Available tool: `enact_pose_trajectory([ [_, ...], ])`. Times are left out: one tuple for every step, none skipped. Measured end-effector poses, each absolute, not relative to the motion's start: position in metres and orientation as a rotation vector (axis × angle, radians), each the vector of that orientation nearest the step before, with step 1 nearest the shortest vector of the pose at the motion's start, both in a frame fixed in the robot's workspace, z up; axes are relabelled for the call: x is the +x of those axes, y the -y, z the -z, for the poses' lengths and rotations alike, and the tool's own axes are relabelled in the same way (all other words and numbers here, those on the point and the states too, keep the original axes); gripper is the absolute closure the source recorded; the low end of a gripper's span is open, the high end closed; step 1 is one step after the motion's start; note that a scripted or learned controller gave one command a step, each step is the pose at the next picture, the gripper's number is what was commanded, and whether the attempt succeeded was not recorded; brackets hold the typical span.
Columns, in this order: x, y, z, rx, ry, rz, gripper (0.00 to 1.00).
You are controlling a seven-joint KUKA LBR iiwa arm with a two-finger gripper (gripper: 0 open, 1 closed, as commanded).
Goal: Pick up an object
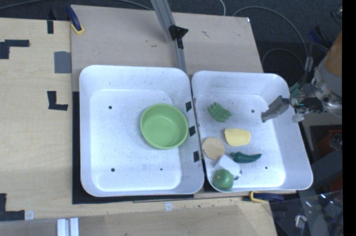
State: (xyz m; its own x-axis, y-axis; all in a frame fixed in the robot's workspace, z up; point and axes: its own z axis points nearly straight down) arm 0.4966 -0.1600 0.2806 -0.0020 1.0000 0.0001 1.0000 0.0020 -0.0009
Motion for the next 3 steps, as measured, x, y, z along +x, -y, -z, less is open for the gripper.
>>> enact_pose_trajectory([
  [0.497,0.160,-0.281,-2.218,2.223,-0.001,0.00],
  [0.493,0.153,-0.235,-2.216,2.220,-0.006,0.00],
  [0.494,0.157,-0.190,-2.217,2.218,-0.006,0.00],
])
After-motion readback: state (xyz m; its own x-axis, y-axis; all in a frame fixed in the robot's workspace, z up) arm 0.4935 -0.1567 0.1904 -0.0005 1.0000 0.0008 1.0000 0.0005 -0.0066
